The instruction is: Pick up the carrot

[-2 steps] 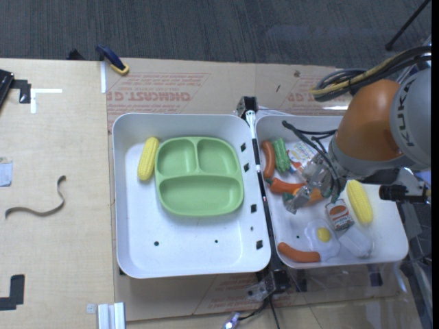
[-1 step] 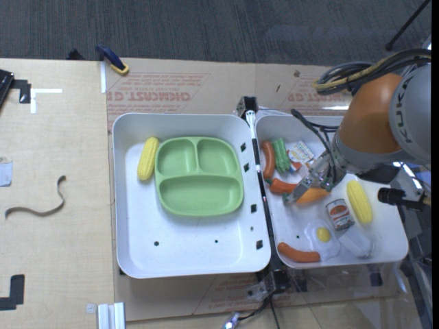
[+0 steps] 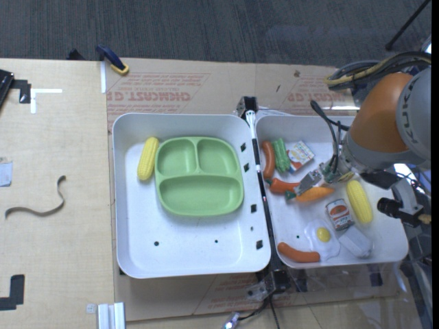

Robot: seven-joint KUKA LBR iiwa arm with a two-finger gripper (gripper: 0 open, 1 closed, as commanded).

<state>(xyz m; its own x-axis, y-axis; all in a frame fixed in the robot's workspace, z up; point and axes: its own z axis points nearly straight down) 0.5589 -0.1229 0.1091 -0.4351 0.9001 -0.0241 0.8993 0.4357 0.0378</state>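
The carrot (image 3: 317,194) is orange with a green leafy end pointing left. It lies slanted in the middle of the right bin (image 3: 394,252). My gripper (image 3: 321,177) hangs just above and behind the carrot's middle, at the end of the grey arm with its orange band (image 3: 381,115). From this angle I cannot tell whether it touches the carrot.
Around the carrot lie a red chili (image 3: 282,183), a sausage (image 3: 267,159), a green vegetable (image 3: 280,149), a snack packet (image 3: 300,154), a can (image 3: 339,215), a corn cob (image 3: 359,202), a fried egg (image 3: 321,236) and another sausage (image 3: 298,253). The left bin (image 3: 192,252) holds a green divided plate (image 3: 199,175) and a corn cob (image 3: 147,157).
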